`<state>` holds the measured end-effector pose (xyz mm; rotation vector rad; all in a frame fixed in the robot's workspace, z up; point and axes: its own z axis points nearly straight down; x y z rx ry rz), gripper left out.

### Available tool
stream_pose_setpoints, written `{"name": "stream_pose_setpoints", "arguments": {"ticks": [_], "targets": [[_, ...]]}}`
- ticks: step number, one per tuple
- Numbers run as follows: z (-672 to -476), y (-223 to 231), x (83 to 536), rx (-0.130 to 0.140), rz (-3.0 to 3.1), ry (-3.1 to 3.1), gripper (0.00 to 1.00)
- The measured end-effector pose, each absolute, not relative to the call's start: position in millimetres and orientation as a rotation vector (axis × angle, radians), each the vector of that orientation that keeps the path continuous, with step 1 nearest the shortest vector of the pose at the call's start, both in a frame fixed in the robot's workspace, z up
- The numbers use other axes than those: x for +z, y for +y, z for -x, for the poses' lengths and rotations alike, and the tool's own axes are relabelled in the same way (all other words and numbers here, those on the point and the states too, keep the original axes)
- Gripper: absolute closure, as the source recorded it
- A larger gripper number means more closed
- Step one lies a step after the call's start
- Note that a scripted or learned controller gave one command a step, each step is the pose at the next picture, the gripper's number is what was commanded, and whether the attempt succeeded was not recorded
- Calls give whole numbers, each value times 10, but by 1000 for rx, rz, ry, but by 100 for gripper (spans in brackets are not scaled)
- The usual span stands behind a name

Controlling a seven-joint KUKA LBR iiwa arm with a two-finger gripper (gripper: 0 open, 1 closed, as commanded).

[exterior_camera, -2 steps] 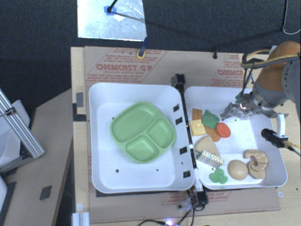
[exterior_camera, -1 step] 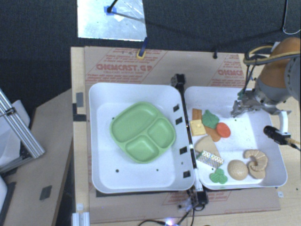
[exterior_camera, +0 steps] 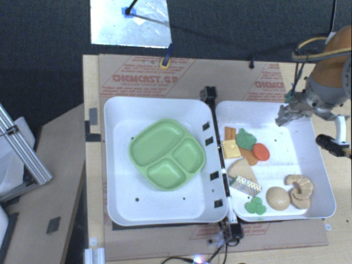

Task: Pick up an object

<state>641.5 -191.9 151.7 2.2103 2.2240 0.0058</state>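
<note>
The pincer [exterior_camera: 286, 116] hangs over the far right corner of the right bin [exterior_camera: 308, 147], at the end of the grey arm [exterior_camera: 330, 87] with its orange band; whether it is released or clenched cannot be told from this slant, and nothing shows between its tips.

The things to pick lie well apart from it, in the near left part of that bin: an orange cracker [exterior_camera: 230, 133], a yellow cheese block [exterior_camera: 231, 150], a green leafy piece [exterior_camera: 246, 139], a red-orange tomato slice [exterior_camera: 260, 152], a beige wedge [exterior_camera: 242, 172], a patterned wrapped piece [exterior_camera: 246, 186], a small green sprig [exterior_camera: 254, 205], a round bun [exterior_camera: 278, 198] and a croissant [exterior_camera: 300, 190].

The left bin [exterior_camera: 121, 147] holds a green three-compartment tray [exterior_camera: 166, 154].

The brown sheet [exterior_camera: 220, 76] under both bins bears red print, "CHEMCAST GP", repeated near its far edge.
</note>
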Motion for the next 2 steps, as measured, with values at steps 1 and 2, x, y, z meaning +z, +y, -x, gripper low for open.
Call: {"name": "stream_pose_setpoints", "arguments": {"ticks": [1, 2], "targets": [[-6428, -1933, 2172, 6, -2209, 2224, 100], [-6439, -1934, 2255, 3, -2211, 2226, 100]]}}
